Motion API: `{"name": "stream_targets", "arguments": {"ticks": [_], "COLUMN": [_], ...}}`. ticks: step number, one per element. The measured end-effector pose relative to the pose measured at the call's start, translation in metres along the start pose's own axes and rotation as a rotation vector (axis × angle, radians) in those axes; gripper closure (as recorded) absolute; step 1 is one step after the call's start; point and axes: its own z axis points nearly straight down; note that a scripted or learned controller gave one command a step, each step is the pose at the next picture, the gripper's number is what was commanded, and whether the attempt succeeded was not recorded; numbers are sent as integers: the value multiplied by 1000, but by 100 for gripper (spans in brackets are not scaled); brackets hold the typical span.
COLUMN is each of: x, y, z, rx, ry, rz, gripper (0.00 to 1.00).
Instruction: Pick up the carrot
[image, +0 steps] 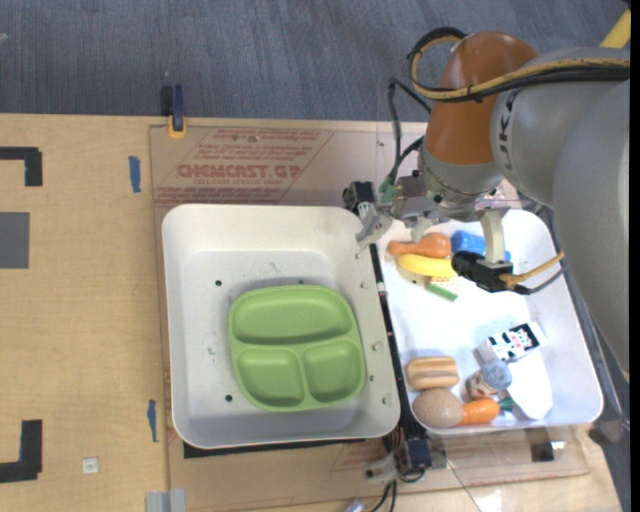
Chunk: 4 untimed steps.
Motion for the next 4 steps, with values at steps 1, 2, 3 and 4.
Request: {"name": "stream_targets", "arguments": {"ticks": [1, 2, 3, 4], "x": [-78, -48, -55, -103], "y": [-19, -17, -31, -35], "z": [-1, 0, -1, 62], "rx": [6, 7, 7, 12], "ry": [-3, 2, 1, 1], "rz": [-193, -63, -45, 145], "gripper": [0, 0, 0, 0]}}
